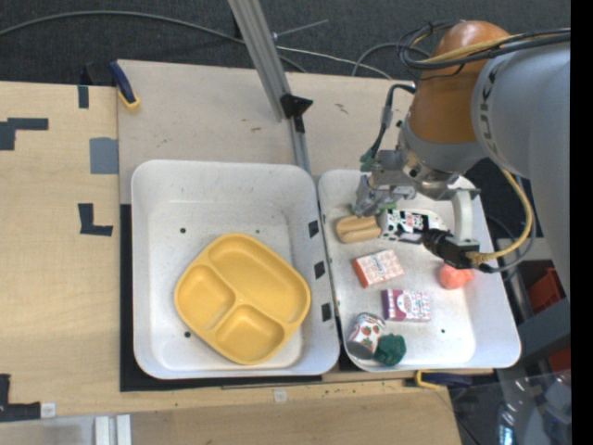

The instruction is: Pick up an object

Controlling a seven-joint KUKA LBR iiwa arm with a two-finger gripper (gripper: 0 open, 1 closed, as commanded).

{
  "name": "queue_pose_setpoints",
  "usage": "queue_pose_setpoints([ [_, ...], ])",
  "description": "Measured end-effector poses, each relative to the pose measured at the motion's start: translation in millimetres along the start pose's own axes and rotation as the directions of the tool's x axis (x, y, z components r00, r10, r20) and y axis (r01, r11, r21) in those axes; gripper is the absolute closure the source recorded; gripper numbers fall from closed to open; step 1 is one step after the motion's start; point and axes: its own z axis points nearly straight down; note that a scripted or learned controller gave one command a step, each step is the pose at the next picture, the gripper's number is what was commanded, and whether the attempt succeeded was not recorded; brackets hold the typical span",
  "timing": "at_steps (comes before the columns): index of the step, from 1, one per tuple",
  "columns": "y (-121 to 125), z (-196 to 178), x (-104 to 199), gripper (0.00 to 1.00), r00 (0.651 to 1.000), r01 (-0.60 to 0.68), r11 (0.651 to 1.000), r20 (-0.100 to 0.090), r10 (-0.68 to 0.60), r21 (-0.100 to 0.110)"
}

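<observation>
Nearest to us, at the near edge of the right bin [491, 341], we see a small round patterned object [366, 332] touching a dark green lump [391, 349]. Just beyond them lies a small purple and white carton [408, 305], and farther back a red and white carton [378, 268]. An orange-pink ball [453, 276] rests toward the right side of that bin, apart from the cartons.

We find the tool [372, 198] lowered at the far left corner of the right bin, directly above a tan, bread-like roll [358, 228] that lies on the bin floor. From this angle we cannot tell whether the tool is open or closed, nor whether it touches the roll. A black and white patterned packet [408, 222] sits just right of the roll, partly under the wrist. Behind, the grey arm [519, 109] with its orange band [454, 82] reaches in from the right.

On the left, we see a yellow divided tray [243, 297] lying in the left bin [157, 202], slightly turned, with three compartments. Both bins sit side by side on the worktop [185, 109], where a metal pole [264, 49] rises at the far side between them.
</observation>
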Motion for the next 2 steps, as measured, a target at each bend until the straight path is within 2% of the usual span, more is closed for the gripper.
queue_pose_setpoints([
  [1,-5,3,63,1.00,1.000,0.001,1.000,0.000,-0.001,0.002],
  [2,-21,11,112,1.00,1.000,-0.001,1.000,0.001,0.001,0.004],
])
